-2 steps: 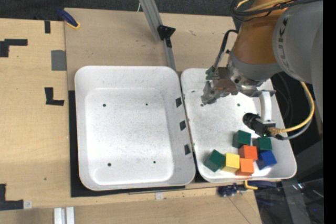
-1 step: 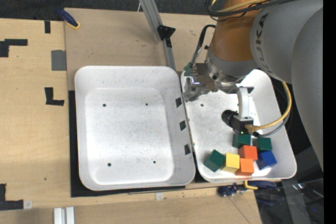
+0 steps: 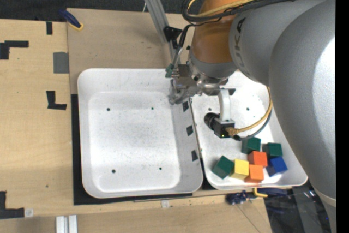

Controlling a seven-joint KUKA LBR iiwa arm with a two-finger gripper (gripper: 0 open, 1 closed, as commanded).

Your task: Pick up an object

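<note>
Above the wall between the two bins, the gripper (image 3: 179,93) hangs; I cannot tell its state. Blocks (image 3: 252,161) lie at five o'clock from it, in the right bin (image 3: 251,100). Approach step, I judge: next it must move there and descend.

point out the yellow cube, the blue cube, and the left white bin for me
small yellow cube (image 3: 241,167), camera view, on its top face
small blue cube (image 3: 277,165), camera view, on its top face
shallow white left bin (image 3: 131,133), camera view, on its bare floor
</note>
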